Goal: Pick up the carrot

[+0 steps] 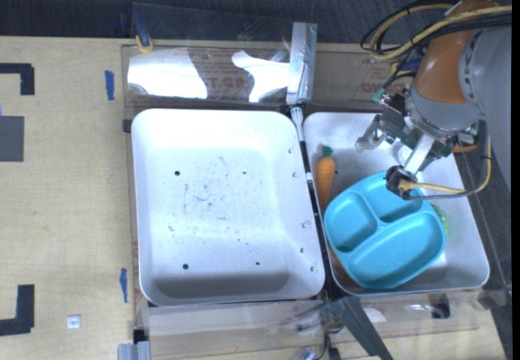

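The carrot (325,177) lies in the right bin (463,269) along its left wall, orange, with its green top pointing to the back. My gripper (392,152) hangs over the back of the same bin, to the right of the carrot and apart from it. Its fingers stand open with only bin floor between them. The grey arm with its orange band (443,74) reaches in from the upper right.
A blue divided plate (386,232) fills the front of the right bin, tilted, its edge close to the carrot's lower end. Something green (439,213) peeks out behind the plate's right rim. The left bin (154,188) stands beside it. Yellow and black cables loop near the wrist.
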`<action>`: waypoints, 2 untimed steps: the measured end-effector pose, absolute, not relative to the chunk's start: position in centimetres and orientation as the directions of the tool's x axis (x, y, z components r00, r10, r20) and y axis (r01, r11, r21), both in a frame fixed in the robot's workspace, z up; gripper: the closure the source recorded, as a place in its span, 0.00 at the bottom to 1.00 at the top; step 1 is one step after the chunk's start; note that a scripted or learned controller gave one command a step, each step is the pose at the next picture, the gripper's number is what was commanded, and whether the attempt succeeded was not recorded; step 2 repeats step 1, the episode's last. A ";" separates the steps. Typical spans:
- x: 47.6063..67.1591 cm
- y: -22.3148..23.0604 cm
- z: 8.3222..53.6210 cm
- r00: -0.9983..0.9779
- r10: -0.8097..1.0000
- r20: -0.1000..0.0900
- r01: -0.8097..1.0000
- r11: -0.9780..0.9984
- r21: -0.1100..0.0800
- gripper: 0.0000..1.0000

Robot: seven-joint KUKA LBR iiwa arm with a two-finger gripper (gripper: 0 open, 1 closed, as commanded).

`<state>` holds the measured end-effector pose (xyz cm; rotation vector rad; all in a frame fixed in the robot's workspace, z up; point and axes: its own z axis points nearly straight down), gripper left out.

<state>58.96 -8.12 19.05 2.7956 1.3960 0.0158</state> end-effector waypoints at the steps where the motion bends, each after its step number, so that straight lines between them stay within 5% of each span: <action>1: 61.8 -11.1 8.9 0.690 0.723 0.004 0.723 -0.690 0.006 0.00; 2: 61.8 -11.1 8.9 0.690 0.723 0.004 0.723 -0.690 0.006 0.00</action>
